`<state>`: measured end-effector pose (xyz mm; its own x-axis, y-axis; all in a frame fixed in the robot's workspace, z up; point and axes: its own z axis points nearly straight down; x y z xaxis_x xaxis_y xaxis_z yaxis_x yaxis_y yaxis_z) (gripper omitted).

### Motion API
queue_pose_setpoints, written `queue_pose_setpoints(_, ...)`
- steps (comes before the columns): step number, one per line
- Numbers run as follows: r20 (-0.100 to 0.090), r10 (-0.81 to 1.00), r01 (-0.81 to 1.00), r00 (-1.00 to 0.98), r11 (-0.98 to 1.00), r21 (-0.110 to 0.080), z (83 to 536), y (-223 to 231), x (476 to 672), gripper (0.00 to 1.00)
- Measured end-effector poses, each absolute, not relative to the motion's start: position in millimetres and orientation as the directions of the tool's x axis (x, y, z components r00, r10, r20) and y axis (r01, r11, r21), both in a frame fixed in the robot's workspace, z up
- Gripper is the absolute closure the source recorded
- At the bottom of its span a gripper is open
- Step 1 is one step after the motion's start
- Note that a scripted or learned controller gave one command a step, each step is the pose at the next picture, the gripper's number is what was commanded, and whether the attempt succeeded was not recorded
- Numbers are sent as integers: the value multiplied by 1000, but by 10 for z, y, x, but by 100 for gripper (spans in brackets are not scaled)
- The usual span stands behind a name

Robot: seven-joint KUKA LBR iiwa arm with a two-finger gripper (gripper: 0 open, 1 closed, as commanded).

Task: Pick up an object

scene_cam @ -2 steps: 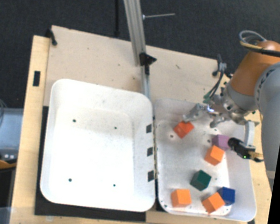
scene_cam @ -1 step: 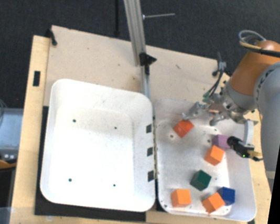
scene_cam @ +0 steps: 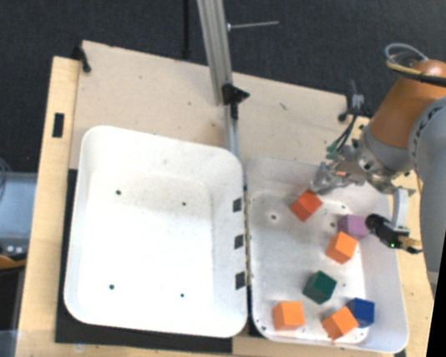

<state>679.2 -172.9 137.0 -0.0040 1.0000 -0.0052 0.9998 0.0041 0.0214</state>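
My gripper [scene_cam: 325,182] hangs over the far part of the right bin [scene_cam: 274,250], below the grey arm with its orange band. A red-orange block [scene_cam: 306,204] sits tilted right at the gripper's lower left tip, touching or nearly touching it. I cannot tell whether the block is held or rests on the bin floor. A purple block [scene_cam: 354,225] and an orange block [scene_cam: 342,248] lie just right of it.
Further forward in the right bin lie a dark green block [scene_cam: 320,286], an orange block [scene_cam: 288,314], another orange block [scene_cam: 340,322] and a blue block [scene_cam: 362,311]. The left bin [scene_cam: 155,230] stands beside it. A slanted metal post [scene_cam: 220,46] rises behind the bins.
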Motion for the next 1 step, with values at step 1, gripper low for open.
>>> queue_pose_setpoints(1, -1, 1000, 1000, 1, -1, 7, 1849, -1774, 6752, 100)
